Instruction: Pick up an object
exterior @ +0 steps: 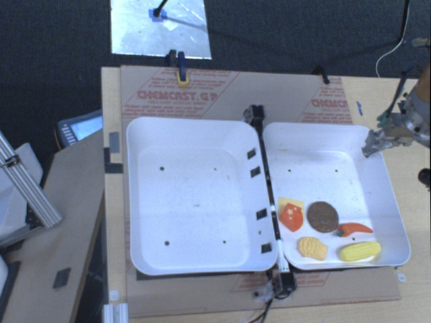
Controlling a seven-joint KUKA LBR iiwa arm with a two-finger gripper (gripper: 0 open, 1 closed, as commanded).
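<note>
Several toy foods lie at the near end of the right bin (377,180): a yellow and red wedge (291,214), a brown round patty (323,216), a red chili pepper (355,229), a yellow ridged piece (312,248) and a yellow corn cob (359,251). My gripper (374,143) hangs over the right bin's far right rim, well behind the foods. Nothing shows between its fingers.
The left bin (195,194) adjoins the right one, joined by a black clip strip (264,187). Both rest on a cardboard sheet (222,89) on the bench. A shiny square plate (160,17) lies beyond the bench. A cable (397,46) hangs at the far right.
</note>
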